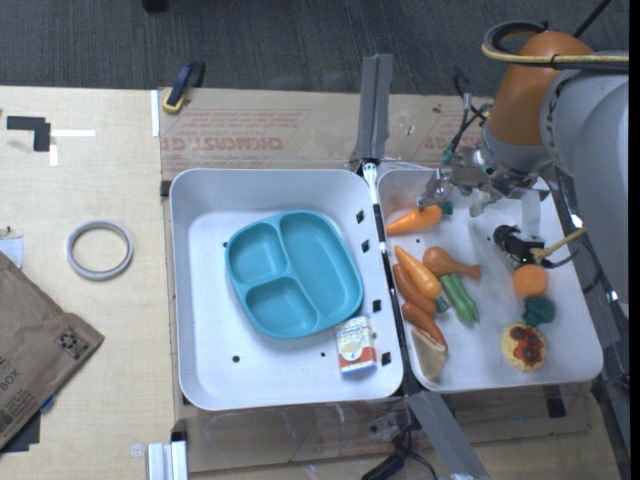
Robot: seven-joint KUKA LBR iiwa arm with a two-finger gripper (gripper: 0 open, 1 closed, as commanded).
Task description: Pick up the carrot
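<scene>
The carrot (410, 220) lies in the right bin (575, 363), near its back left corner, orange with a small green top pointing right. My gripper (458, 194) hangs just right of and behind that green top. It is open, with white bin floor showing between its fingers and nothing held. The arm's orange band (525, 83) rises behind it.
More toy food shares the right bin: a second orange stick (418, 273), a drumstick (452, 263), a green pod (461, 299), an orange (530, 281), a pizza (524, 346) and a bread slice (430, 353). The left bin (195, 368) holds a blue divided plate (295, 271) and a small carton (356, 348).
</scene>
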